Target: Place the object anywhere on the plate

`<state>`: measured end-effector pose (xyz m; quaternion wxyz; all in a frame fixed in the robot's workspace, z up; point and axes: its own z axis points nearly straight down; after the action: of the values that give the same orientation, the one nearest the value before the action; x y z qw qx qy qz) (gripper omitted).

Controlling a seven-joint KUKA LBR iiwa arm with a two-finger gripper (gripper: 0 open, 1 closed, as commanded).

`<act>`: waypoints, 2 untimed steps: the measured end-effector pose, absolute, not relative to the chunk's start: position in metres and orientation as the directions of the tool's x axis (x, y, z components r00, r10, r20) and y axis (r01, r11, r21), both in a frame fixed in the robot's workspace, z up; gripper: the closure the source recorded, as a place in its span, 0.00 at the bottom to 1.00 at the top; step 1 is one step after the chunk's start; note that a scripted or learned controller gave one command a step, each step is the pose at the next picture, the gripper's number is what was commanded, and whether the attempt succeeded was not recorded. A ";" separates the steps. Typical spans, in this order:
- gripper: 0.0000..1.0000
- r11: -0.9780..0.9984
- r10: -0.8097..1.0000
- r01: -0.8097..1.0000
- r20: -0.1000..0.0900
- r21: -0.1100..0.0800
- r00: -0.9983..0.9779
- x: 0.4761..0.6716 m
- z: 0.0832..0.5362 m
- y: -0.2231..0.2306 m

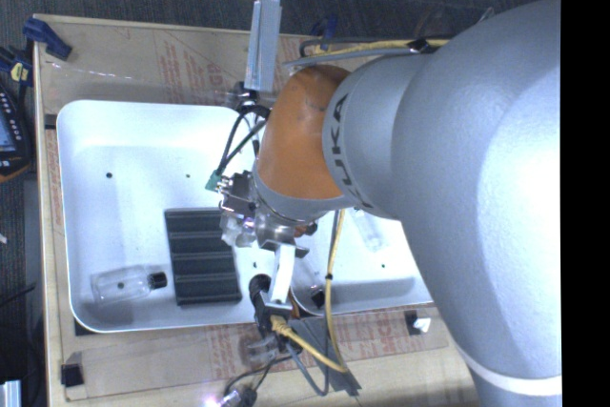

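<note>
A clear plastic bottle (124,283) with a black cap lies on its side in the front left corner of the left bin (105,138). Beside it, to the right, rests a black ribbed rectangular block (200,254). My gripper (250,226) hangs below the orange wrist band over the divide between the two bins, just right of the block's far end. A curved white rim, apparently the plate (311,306), peeks out under the arm at the front of the right bin (381,286). A clear object (368,230) lies in the right bin, partly hidden by the arm.
The arm's grey body covers most of the right bin. An upright metal post (264,43) stands behind the bins. A blue clamp (48,38) sits at the bench's far left corner. The left bin's far half is bare white floor.
</note>
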<state>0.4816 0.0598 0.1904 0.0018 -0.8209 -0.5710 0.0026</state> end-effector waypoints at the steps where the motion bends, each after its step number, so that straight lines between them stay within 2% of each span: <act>1: 1.00 -0.376 0.927 0.927 -0.004 -0.004 0.376 0.531 0.194 0.162; 2: 1.00 -0.598 0.801 0.801 -0.003 -0.004 0.598 0.577 0.173 0.140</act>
<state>0.5775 0.1399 0.1734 0.0009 -0.8940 -0.4482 0.0023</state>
